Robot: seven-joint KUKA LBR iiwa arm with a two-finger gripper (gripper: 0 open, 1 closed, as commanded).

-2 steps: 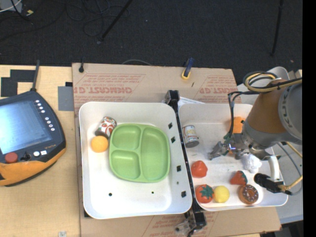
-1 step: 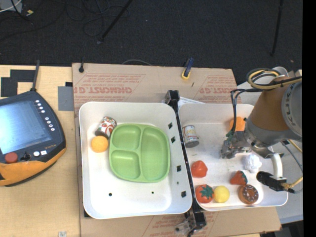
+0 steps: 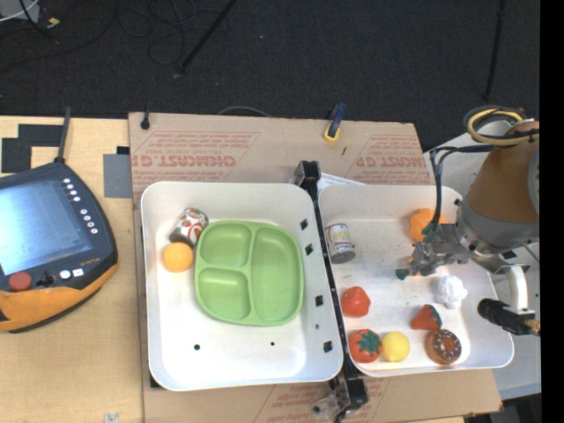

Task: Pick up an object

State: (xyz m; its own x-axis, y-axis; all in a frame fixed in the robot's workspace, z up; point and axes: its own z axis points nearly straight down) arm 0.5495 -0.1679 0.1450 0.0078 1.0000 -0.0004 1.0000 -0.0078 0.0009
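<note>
My gripper (image 3: 421, 263) hangs low over the middle of the right bin (image 3: 388, 223), reaching in from the right. Just behind it lies an orange fruit (image 3: 420, 224), partly hidden by the wrist. A white crumpled object (image 3: 450, 290) sits close to its front right. Also in this bin are a small can (image 3: 339, 241), a red pepper (image 3: 355, 301), a tomato (image 3: 366, 345), a yellow lemon (image 3: 396, 346), a strawberry (image 3: 426, 317) and a chocolate donut (image 3: 443, 346). I see nothing held in the gripper.
The left bin (image 3: 167, 324) holds a green divided plate (image 3: 248, 272), an orange ball (image 3: 177, 256) and a tipped can (image 3: 188, 226). A black divider (image 3: 319, 263) separates the bins. A tablet-like pendant (image 3: 48, 236) lies at the far left.
</note>
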